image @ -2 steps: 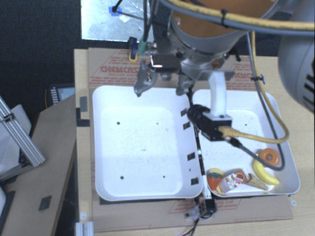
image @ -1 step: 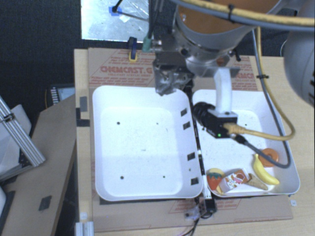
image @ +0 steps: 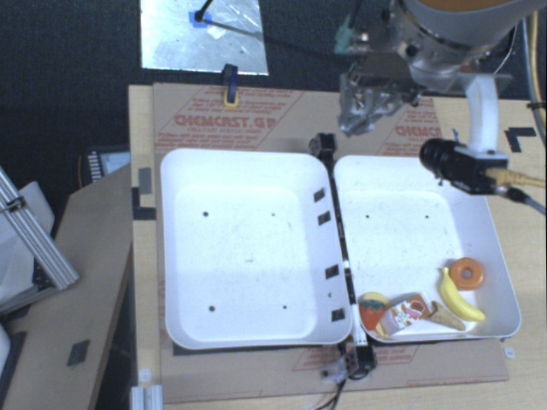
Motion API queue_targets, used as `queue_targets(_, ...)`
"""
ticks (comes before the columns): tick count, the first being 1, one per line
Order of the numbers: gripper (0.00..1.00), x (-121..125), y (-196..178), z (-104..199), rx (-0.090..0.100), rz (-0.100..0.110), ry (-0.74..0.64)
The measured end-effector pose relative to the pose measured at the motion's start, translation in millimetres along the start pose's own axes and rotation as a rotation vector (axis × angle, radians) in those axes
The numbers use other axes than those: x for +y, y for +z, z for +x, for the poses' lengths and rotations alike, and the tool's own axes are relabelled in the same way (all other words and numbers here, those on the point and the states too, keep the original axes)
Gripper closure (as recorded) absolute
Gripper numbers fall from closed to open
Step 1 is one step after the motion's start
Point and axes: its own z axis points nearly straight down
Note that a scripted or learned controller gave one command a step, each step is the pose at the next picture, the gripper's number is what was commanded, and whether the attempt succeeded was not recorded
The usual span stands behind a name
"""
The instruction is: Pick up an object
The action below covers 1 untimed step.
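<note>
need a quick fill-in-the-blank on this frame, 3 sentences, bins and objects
1. The banana lies in the ____ bin of the camera view.
2. The toys are bunched in that bin's ____ corner, near the front wall.
3. The orange ring sits right beside the ____.

Missing words: right; front right; banana

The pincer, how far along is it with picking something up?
Nothing looks done yet. The pincer hangs above the far edge of the right bin, with no object between its fingers. The banana, donut and other small items lie in that bin's near corner. Reaching, gripping and lifting one are all left.
</note>
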Motion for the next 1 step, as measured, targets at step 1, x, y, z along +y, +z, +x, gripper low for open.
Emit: queue_targets(1, 1.00, -26.6, 15.4, -22.4, 0.001, 0.005, -0.006)
